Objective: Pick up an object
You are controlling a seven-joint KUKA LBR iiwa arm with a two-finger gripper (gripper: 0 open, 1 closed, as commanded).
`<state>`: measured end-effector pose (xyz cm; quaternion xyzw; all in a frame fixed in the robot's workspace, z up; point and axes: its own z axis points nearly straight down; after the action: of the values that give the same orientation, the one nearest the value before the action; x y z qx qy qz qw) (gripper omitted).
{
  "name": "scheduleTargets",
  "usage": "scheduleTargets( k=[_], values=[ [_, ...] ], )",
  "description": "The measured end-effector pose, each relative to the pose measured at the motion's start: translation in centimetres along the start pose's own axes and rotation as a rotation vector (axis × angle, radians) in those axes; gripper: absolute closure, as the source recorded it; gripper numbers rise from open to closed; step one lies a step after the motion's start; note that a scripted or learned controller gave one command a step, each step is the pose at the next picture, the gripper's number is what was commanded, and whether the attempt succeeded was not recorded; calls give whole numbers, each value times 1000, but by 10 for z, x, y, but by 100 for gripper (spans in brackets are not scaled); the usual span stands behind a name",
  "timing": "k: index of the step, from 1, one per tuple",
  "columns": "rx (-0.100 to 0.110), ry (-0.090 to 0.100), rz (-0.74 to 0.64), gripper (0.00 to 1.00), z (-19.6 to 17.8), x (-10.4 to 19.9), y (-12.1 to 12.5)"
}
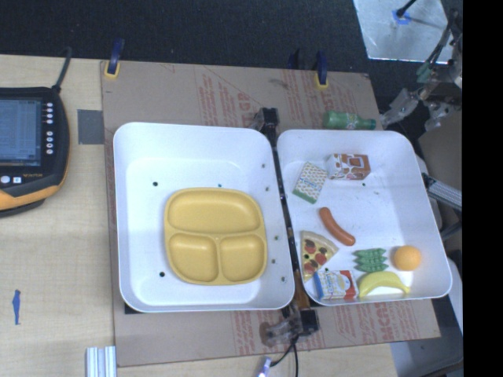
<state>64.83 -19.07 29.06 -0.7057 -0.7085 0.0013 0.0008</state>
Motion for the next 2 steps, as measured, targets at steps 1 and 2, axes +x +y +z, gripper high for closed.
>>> scheduleTargets(
  k=[1,2],
  values=[
    [3,1,-1,0,123,64,-11],
    [-5,-1,0,0,196,93,-42]
  ],
)
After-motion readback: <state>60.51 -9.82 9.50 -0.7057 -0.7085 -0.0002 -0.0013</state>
